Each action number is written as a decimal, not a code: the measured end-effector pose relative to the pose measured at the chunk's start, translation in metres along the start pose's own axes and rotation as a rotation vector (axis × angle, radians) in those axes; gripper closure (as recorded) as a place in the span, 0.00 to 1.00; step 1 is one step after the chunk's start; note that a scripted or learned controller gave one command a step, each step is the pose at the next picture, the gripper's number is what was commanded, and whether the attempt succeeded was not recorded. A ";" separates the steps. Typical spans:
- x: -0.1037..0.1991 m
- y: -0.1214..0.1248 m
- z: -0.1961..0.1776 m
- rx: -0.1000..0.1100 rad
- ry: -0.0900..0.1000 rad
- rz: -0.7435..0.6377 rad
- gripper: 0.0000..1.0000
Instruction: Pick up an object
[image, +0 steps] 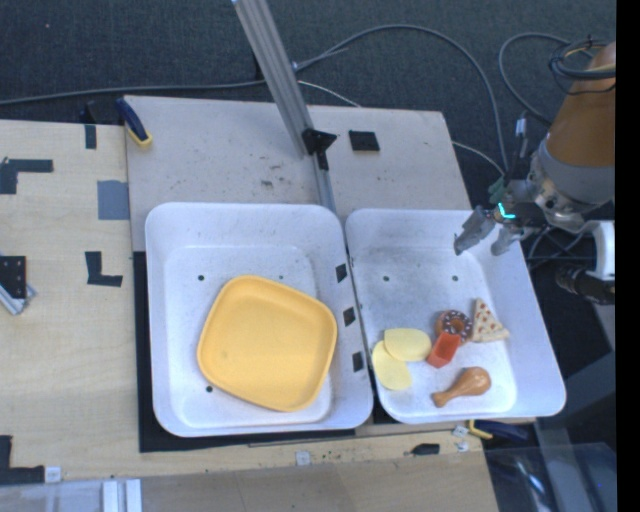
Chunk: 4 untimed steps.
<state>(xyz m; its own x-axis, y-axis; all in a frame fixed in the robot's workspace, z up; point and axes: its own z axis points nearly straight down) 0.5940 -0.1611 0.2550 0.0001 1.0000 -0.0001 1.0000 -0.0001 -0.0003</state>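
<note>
The fingers (484, 238) hang apart and empty. Well below them lies a drumstick (462, 384): likely light, stiff and smooth, best pinched across its thick end.

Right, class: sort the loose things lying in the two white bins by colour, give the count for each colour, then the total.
Yellow: 3, the plate in the left bin and two flat pale yellow pieces in the right bin
Red: 1, small block
Brown: 2, drumstick and doughnut
Tan: 1, pizza slice
Total: 7
</note>
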 end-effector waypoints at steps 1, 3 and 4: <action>0.000 0.000 0.000 0.000 0.000 0.000 0.00; -0.002 0.004 0.088 0.004 0.001 -0.001 0.00; 0.000 -0.005 0.148 0.005 0.001 -0.001 0.00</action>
<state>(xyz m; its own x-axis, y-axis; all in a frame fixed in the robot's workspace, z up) 0.5886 -0.1616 0.1074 -0.0004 1.0000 0.0011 1.0000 0.0004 -0.0058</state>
